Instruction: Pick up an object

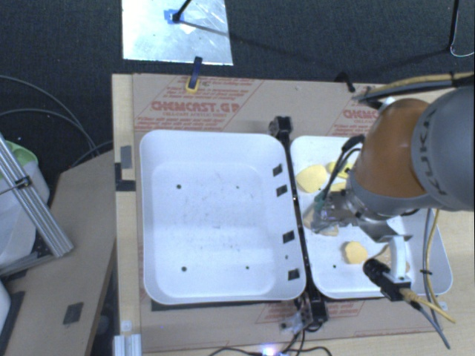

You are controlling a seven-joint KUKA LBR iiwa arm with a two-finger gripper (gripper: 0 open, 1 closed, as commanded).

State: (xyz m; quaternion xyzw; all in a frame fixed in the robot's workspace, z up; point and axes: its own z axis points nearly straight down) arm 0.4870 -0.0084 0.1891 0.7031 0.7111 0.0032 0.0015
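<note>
So the KUKA arm [404, 154] is reaching in from the right and hanging over the right bin [438, 273], with its orange band facing up at the camera and covering a good chunk of that bin. The gripper [325, 215] is sitting low at the bin's left side, just beside the divider where the two bins are meeting, but honestly I can't tell if it's open or closed since the wrist is blocking most of it and what's poking out is just a blurry greyish cluster. A few yellow objects are lying in the right bin: a pale yellow piece [312, 176] is sitting near the top left corner, just above the gripper, a second yellow bit [339, 185] is peeking out right next to it, partly under the arm, and a rounder yellow-orange piece [355, 253] is lying lower down, toward the front edge, apart from the gripper. Nothing is visibly sitting in the gripper. The left bin [215, 213] is showing its white floor with some faint speckles and small dark dots. Both bins are resting on a brown cardboard sheet [200, 102] with red lettering on the worktop [82, 221], and a yellow cable [429, 236] is running down the arm's right side.
</note>
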